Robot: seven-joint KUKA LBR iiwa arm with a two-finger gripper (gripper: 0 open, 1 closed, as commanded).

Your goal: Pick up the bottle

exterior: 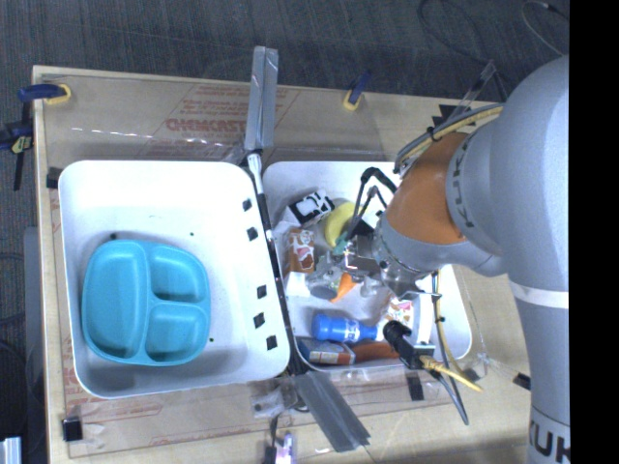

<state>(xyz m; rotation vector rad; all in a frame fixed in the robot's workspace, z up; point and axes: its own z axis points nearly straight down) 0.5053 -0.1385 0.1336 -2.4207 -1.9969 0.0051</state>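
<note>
Gripper low in right bin, down among clutter near the bin's middle. Cannot tell grip width: wrist and orange band of arm on top, blocking the view. Nothing seen held.

Bottle: blue, on its side on the bin floor, lengthwise along the wall at the view's lower edge, pale cap end toward the arm side. Just below gripper in the view, close to it, contact not readable. Not lifted.

Directly under bottle in the view: long dark red-brown tube, also on its side, parallel to bottle, touching or nearly so, cannot tell which.

Rest of right bin, all crowded toward the divider side:
- yellow thing, rounded, just beside gripper on its upper left
- black-and-white packet near the far wall, beside yellow thing
- brown packet against the divider side, between black-and-white packet and bottle
- small orange piece between gripper and bottle, too small to identify

Left bin: blue divided plate, three sections, flat on the floor, toward the lower left corner, well apart from gripper.

Both bins side by side on bench, rims touching along the middle. Blue clamp at the bench's far left corner.
</note>
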